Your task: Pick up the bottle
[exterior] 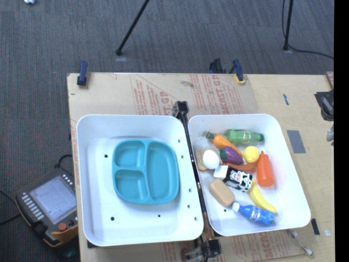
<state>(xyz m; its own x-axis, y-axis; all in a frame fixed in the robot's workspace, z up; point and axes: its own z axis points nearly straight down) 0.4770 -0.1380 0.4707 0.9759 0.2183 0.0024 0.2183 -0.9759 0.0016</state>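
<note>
Three bottles lie in the right bin (292, 152). A green bottle (245, 136) lies on its side near the far wall. An orange bottle (265, 170) with a red cap rests toward the right side. A blue bottle (254, 213) with a white cap lies near the front wall, just below a banana (262, 198).
Packed around the bottles are a carrot (224, 142), a purple eggplant (232, 155), a lemon (251, 154), an egg (210, 159), a cow-patterned carton (239, 179) and a tan loaf (222, 192). The left bin (90, 146) holds a teal divided plate (146, 171). A teach pendant (46, 206) lies off the bench.
</note>
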